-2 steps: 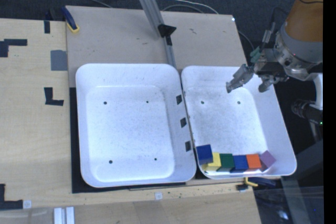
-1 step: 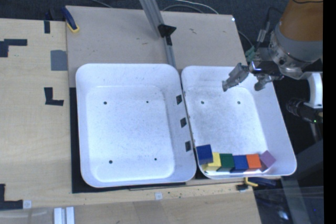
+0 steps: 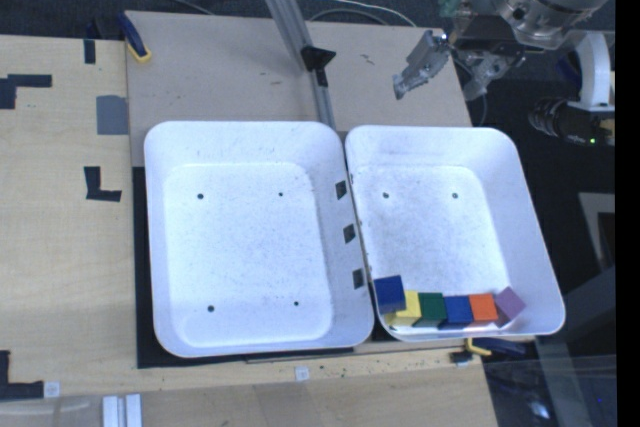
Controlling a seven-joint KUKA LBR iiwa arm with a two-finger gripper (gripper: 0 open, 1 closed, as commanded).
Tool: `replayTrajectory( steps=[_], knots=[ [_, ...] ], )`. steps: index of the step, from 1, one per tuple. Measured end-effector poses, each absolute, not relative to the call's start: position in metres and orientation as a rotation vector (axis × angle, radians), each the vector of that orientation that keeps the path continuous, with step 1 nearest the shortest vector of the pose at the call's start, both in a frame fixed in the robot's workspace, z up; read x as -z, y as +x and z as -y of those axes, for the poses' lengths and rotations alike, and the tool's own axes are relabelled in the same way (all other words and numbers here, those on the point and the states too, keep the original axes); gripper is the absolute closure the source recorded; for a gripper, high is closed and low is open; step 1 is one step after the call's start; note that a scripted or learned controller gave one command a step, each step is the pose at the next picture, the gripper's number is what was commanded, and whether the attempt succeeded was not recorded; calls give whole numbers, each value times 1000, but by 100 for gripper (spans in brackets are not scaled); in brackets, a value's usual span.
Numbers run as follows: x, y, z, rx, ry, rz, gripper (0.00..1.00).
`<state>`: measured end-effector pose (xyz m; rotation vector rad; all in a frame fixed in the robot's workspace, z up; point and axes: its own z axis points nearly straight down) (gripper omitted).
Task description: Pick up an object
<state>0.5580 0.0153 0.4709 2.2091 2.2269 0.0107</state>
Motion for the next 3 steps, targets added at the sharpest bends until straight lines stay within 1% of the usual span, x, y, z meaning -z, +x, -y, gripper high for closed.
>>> replayTrajectory(
  steps=[1,2,3],
  knots=[
    [-382,550,34,13,2230,-2220,0],
    [-233,540,24,11,2225,-2227,0],
    [-189,501,-22,9,2222,-2232,0]
  ],
)
